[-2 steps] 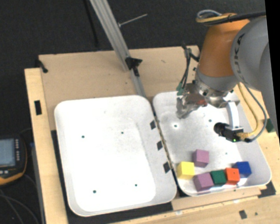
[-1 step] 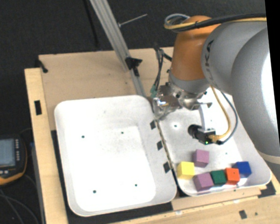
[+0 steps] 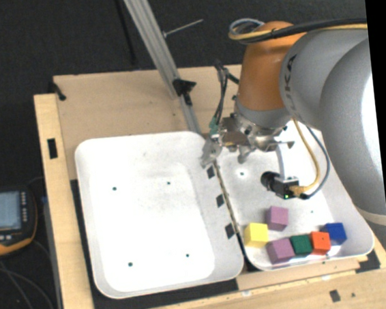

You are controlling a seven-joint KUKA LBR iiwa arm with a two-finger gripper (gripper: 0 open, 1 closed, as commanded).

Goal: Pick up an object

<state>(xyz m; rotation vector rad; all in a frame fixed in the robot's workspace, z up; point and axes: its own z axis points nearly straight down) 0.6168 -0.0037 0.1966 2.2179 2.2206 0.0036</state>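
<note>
Several small blocks lie along the near edge of the right bin (image 3: 353, 246): a yellow block (image 3: 257, 233), a purple block (image 3: 278, 217) just behind it, a second purple block (image 3: 280, 249), a green block (image 3: 301, 244), an orange block (image 3: 321, 241) and a blue block (image 3: 335, 232). My gripper (image 3: 245, 146) hangs under the orange wrist band over the far part of the right bin, well behind the blocks and apart from them. The wrist body hides its tips.
The left bin (image 3: 151, 209) sits beside the right one, their rims meeting at a black-marked divider (image 3: 224, 202). A slanted metal rail (image 3: 162, 57) crosses the back of the bench. A black cable connector (image 3: 278, 184) hangs from the arm over the right bin.
</note>
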